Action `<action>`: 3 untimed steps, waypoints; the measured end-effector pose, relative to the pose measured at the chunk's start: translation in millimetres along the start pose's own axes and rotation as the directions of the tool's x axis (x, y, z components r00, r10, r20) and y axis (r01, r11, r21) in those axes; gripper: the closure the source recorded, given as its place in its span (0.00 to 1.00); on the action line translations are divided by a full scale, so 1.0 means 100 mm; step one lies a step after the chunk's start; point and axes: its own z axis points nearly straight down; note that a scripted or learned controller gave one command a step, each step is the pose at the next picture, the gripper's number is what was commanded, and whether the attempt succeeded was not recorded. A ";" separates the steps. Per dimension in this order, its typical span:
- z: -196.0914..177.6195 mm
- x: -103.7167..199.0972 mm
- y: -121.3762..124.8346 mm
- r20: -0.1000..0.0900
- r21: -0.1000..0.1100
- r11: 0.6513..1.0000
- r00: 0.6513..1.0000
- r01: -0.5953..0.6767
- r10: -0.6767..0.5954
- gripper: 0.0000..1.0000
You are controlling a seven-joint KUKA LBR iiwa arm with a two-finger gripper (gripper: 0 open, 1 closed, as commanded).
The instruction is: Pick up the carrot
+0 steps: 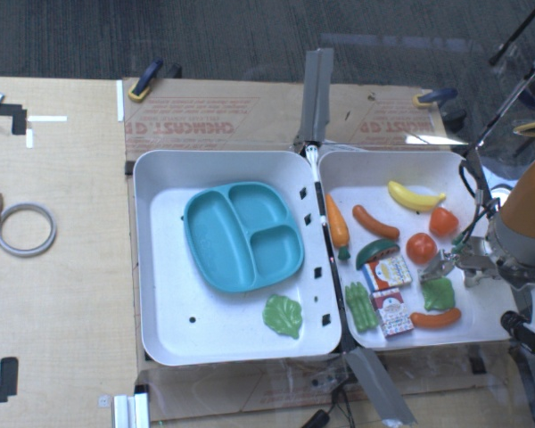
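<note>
The carrot (337, 221), orange with a small green stem end pointing toward the front, lies along the left wall of the right bin (401, 160). My gripper (459, 267) hangs over the right side of the same bin, far to the right of the carrot, just above a green leafy piece (439, 293). Its fingers look open and nothing is between them. The arm's orange band (528, 210) shows at the right edge.
Between carrot and gripper lie a red sausage (375, 222), a tomato (421, 247), a dark green vegetable (373, 253), small boxes (390, 291) and green beans (360, 308). A banana (416, 196) lies at the back. The left bin (160, 266) holds a blue divided plate (243, 235) and a lettuce leaf (283, 315).
</note>
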 end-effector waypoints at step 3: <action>0.00 1.13 -0.23 0.009 -0.006 0.960 0.960 -0.280 0.280 1.00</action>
